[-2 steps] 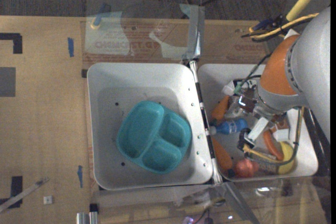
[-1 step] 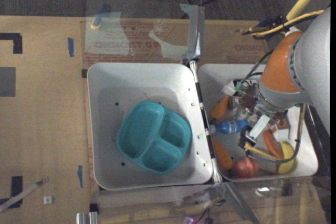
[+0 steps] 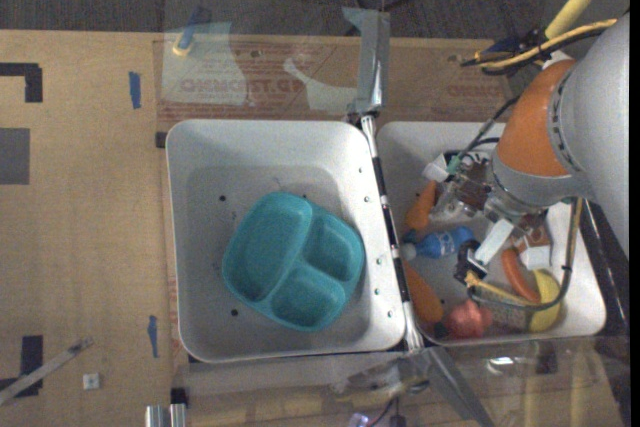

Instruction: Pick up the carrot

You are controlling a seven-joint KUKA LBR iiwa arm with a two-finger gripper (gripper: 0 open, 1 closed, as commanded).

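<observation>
- The arm [image 3: 560, 130] is hanging over the right bin [image 3: 592, 315], covering much of what lies in it.
- The hand [image 3: 462, 200] is sitting low in that bin; whether it is open or closed, and whether it is gripping anything, cannot be told.
- The carrot [image 3: 419, 207] is lying by the bin's left wall, just beside the hand; whether they are touching is unclear.
- A blue bottle [image 3: 440, 243], a second orange piece [image 3: 424, 295], a red fruit [image 3: 465, 320] and a yellow item [image 3: 545, 300] are crowding the same bin, partly hidden.
- The left bin [image 3: 200, 165] is holding a teal tray [image 3: 293, 259] with three compartments.
- Both bins are sitting on the tabletop [image 3: 80, 215].
</observation>
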